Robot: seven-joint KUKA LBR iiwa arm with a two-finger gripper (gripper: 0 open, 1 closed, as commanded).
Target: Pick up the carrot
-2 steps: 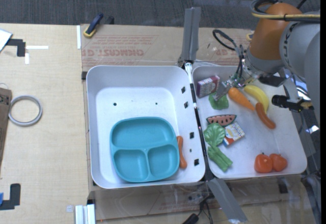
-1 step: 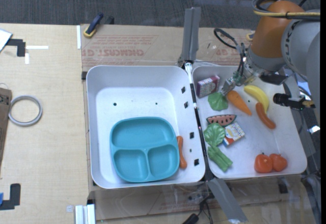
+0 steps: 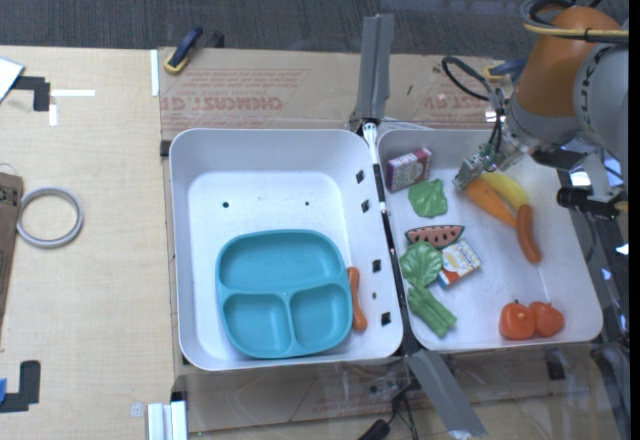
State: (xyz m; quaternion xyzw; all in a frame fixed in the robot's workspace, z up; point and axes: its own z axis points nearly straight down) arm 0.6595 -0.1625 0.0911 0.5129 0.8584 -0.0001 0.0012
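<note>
Camera view: claw [image 3: 472, 171] over rt bin, touching carrot [image 3: 488, 198]; can't tell if clamped.

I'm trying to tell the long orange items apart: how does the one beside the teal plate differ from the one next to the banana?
The carrot by the teal plate lies in the left bin; the sausage lies in the right bin. The carrot looks thinner and brighter orange; the sausage looks thicker and redder. The gripper hovers near the sausage and banana, far from the carrot. Both are elongated.
</note>
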